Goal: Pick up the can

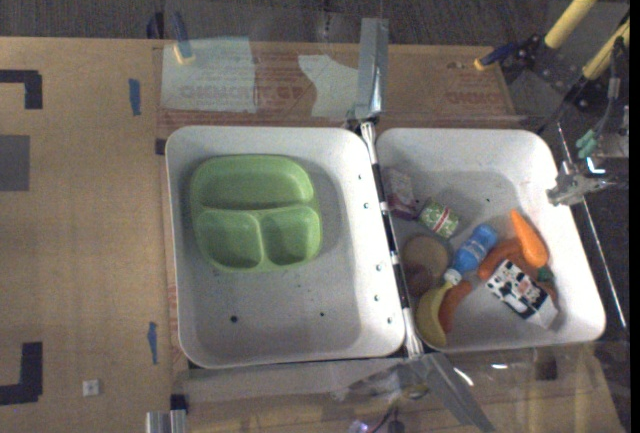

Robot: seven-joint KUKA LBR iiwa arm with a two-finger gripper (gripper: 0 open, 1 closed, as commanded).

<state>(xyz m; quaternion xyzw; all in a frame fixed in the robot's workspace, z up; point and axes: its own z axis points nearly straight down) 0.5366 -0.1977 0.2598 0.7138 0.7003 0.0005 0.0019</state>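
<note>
The can point(438, 218) is small, with a green, white and red label. It lies on its side in the upper left part of the right bin point(480, 146), close to the divider. My gripper point(570, 187) hangs over that bin's right rim, well to the right of the can and slightly farther back, with nothing seen in it. The can is apart from the gripper and nothing covers it.
Around the can in the right bin lie a blue bottle point(470, 251), a carrot point(530, 239), a black-and-white carton point(518, 289), a banana point(432, 313), a brown round item point(425, 256) and a small packet point(400, 186). The left bin point(270, 331) holds a green divided plate point(257, 211).
</note>
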